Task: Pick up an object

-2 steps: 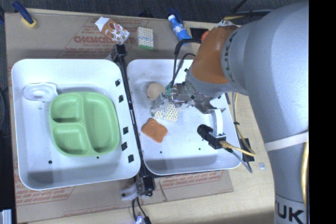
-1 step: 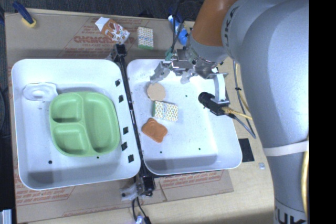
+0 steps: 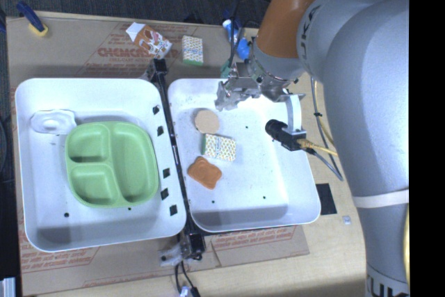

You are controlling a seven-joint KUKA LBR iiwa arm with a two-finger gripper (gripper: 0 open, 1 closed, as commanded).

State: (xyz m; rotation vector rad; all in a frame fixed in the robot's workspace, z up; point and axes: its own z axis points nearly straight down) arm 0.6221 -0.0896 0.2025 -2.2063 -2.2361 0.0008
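Observation:
The right bin (image 3: 292, 198) holds three small objects near its left side. A tan round disc (image 3: 206, 122) lies furthest back, a pale patterned packet (image 3: 220, 147) is just in front of it, and an orange chunk (image 3: 205, 173) lies nearest the front. My gripper (image 3: 233, 95) hangs over the back of the right bin, just above and to the right of the tan disc. Nothing shows in its grasp. The grey arm with its orange band (image 3: 292, 10) covers the bin's back right corner.
The left bin (image 3: 42, 219) carries a green divided plate (image 3: 111, 162) and a clear lid (image 3: 52, 122) at its back left. On the cardboard behind the bins lie a snack packet (image 3: 148, 40), a small box (image 3: 192, 50) and a blue clip (image 3: 31, 19). A black connector with cables (image 3: 285, 133) hangs over the right bin.

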